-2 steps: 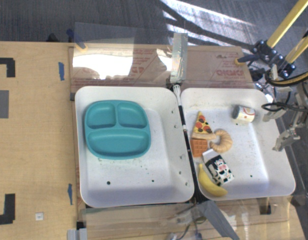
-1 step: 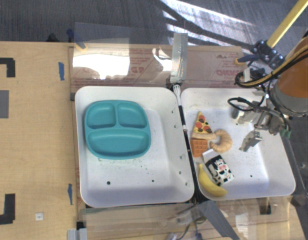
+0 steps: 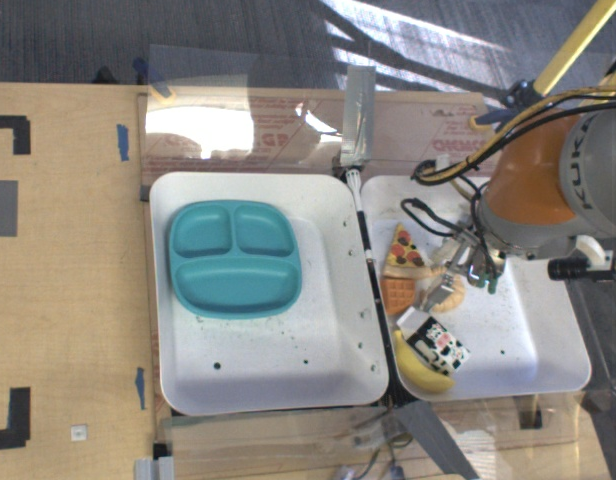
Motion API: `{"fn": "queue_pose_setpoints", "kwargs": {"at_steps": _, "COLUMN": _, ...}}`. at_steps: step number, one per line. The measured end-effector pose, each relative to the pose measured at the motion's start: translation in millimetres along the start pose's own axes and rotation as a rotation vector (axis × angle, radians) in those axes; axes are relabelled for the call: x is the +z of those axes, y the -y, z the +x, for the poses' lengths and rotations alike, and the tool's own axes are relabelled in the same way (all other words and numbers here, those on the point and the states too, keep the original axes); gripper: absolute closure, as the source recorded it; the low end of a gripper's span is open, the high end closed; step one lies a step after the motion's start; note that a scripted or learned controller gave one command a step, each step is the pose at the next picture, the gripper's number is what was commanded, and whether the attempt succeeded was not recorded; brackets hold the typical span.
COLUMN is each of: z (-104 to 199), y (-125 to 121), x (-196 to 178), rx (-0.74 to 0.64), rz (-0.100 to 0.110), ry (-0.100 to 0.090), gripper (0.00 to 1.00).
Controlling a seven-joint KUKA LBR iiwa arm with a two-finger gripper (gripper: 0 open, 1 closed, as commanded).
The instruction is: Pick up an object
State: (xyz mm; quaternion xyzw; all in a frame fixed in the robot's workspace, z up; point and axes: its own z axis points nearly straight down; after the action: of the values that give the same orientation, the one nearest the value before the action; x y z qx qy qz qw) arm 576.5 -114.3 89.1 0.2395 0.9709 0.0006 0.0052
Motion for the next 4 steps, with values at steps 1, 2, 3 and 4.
{"fn": "queue_pose_setpoints", "kwargs": {"at_steps": 1, "z": -2, "y": -3, "x": -13, "rx": -0.003, "rz": -0.003, "ry": 0.010, "gripper": 1.00}}
{"fn": "queue_pose_setpoints", "kwargs": {"at_steps": 2, "z": 103, "y": -16, "x": -98, "rx": 0.324, "rz": 0.001, "ry": -0.006, "gripper": 1.00}}
{"fn": "queue_pose_setpoints", "kwargs": {"at_steps": 3, "z": 113, "y": -58, "x": -96, "rx": 0.835, "rz": 0.007, "ry": -0.007, "gripper": 1.00}}
{"fn": "queue_pose_setpoints", "kwargs": {"at_steps": 4, "z": 166, "y": -110, "x": -132, "rx": 1.137, "rz": 0.008, "ry": -0.007, "gripper": 1.00}}
